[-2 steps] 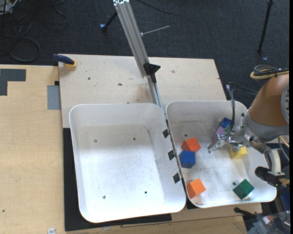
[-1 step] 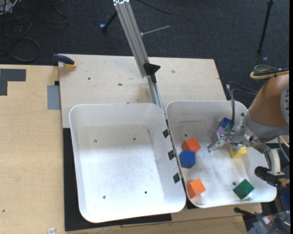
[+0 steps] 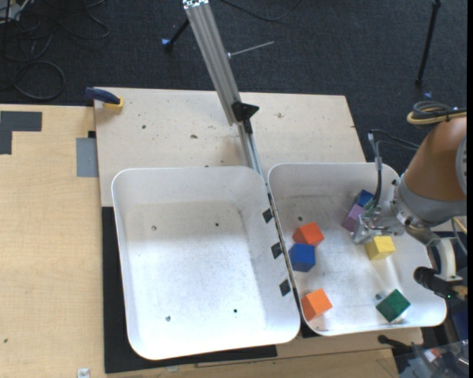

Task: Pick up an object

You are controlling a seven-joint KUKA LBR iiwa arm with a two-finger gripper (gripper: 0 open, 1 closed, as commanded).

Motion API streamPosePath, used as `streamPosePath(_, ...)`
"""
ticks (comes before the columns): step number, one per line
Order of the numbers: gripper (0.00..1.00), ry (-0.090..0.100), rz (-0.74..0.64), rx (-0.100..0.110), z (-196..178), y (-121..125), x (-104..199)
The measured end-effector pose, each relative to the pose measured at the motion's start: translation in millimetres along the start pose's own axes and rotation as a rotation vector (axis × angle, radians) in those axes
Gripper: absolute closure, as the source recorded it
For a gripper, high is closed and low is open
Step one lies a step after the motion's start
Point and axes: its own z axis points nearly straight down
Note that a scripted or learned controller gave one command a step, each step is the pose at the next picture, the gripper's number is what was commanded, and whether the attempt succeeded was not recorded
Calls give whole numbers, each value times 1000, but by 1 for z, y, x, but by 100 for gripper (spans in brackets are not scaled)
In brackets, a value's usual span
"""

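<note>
Several blocks lie in the right bin [image 3: 331,178]. A purple block [image 3: 352,217] and a blue block [image 3: 365,199] sit together near its right wall, with a yellow cube [image 3: 381,247] just below them. My gripper [image 3: 368,228] reaches in from the right and hangs low between the purple block and the yellow cube, close to both. Further left are an orange cube [image 3: 308,234] and a blue cube [image 3: 302,257], touching each other. Another orange cube [image 3: 317,302] and a green cube [image 3: 392,305] lie near the bin's front edge.
The left bin [image 3: 189,181] stands beside the right one, with a slanted metal rail [image 3: 219,61] rising behind the wall they share. The arm's orange band [image 3: 441,160] overhangs the right bin's right rim. A blue and yellow clamp [image 3: 104,98] rests on the bench's far left corner.
</note>
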Motion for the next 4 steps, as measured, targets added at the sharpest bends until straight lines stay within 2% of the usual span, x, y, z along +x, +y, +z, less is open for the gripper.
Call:
streamPosePath(1,100,-3,0,13,-50,12,-2)
streamPosePath(2,100,-3,1,13,-107,4,-8)
streamPosePath(3,100,-2,0,15,-123,4,-9)
streamPosePath(4,100,0,-4,16,-125,22,44)
